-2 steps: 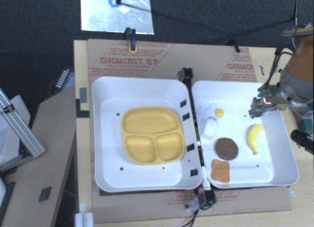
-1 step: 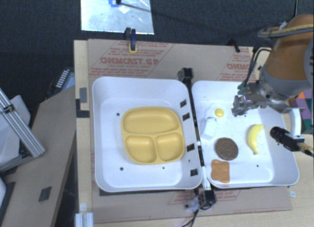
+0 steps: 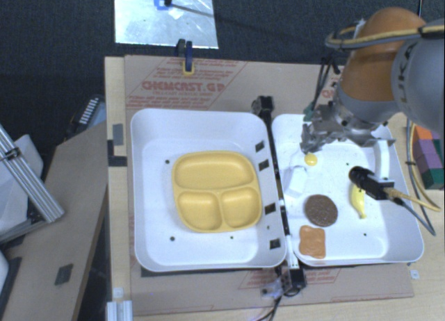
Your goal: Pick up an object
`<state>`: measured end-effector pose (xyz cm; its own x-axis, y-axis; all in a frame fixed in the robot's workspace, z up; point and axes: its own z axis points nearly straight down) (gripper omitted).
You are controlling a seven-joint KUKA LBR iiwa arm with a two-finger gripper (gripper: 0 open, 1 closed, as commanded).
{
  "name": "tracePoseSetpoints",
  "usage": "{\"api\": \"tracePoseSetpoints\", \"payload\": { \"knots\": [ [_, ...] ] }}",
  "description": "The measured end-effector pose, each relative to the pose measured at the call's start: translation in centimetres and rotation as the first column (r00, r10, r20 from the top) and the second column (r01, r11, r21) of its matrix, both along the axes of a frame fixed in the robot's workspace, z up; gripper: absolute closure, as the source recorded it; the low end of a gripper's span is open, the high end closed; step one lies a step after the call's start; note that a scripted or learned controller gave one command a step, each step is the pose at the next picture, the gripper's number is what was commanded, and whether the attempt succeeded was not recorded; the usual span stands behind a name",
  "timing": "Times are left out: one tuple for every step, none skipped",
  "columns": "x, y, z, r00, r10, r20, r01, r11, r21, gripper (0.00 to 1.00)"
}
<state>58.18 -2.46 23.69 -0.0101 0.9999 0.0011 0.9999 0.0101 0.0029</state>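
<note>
A cardboard-covered bench holds two white bins; the left bin [image 3: 149, 174] carries a yellow divided tray [image 3: 212, 191]. In the right bin [image 3: 396, 236], the gripper [image 3: 311, 144] hangs directly above a small yellow object [image 3: 311, 160]; its opening cannot be told. Judged best: descend straight, centred. A brown disc [image 3: 320, 210] lies below that object.

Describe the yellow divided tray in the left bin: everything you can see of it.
The yellow tray looks like moulded plastic, pale mustard, with rounded corners and three compartments: one wide across the far side, two smaller on the near side. It lies flat, right side up, near the middle of the left bin, turned slightly askew. Nothing else touches it.
</note>
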Motion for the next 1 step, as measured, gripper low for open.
{"api": "tracePoseSetpoints", "payload": {
  "knots": [
    [1.24, 5.59, 0.52, 1.0, 0.0, 0.001, 0.0, 1.0, 0.001, 1.0]
  ]
}}
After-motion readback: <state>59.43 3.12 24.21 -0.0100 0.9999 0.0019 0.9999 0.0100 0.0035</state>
